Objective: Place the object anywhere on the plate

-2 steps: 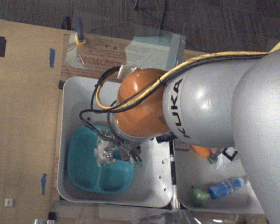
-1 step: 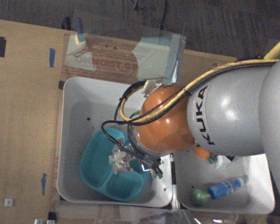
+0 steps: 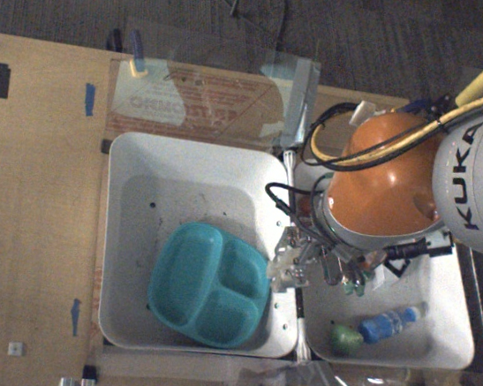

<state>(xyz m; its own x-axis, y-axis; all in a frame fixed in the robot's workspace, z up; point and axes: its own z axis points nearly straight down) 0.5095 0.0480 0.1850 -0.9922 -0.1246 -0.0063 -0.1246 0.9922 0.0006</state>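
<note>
- The bench (image 3: 22,228) is pale wood, marked with black corner shapes and short strips of blue tape.
- Two shallow white bins sit on it, touching side by side: the left bin (image 3: 122,216) and the right bin (image 3: 453,338).
- A clear plastic sheet (image 3: 201,102) with faint lettering lies flat just behind the left bin.
</note>
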